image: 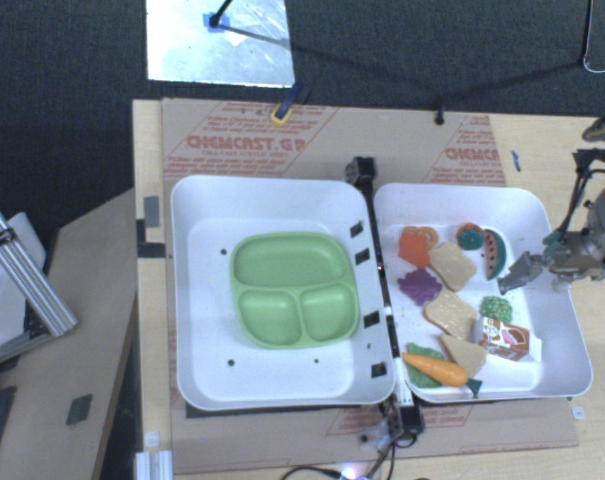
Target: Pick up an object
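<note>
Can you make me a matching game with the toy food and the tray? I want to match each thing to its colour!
Things:
1. tray
2. carrot
3. grapes
4. broccoli

Colours:
A. purple
B. light green, with three sections
C. orange, with a green end
D. dark green and bumpy

Right pairs: 1-B, 2-C, 3-A, 4-D.
</note>
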Robot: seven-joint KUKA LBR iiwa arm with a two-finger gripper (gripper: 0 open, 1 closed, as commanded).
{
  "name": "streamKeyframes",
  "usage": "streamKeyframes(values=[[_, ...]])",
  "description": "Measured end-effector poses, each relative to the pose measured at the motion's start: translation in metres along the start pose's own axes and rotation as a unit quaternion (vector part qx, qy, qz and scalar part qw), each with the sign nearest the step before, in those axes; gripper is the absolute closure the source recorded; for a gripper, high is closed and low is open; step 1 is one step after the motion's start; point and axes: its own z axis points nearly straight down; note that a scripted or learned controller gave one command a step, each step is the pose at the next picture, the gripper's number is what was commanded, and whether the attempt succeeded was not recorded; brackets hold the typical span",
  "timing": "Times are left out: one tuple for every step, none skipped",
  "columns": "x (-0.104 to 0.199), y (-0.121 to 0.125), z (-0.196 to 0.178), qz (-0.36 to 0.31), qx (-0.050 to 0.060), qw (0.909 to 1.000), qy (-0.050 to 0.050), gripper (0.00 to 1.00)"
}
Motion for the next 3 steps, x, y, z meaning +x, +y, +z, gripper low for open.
streamKeyframes(values=[[0.000,0.003,-0.006,-0.002,-0.006,1.0000,-0.002,0.00],[0.001,0.005,0.057,-0.001,-0.003,1.0000,-0.001,0.00],[0.002,0.006,0.098,-0.001,-0.004,1.0000,-0.001,0.00]])
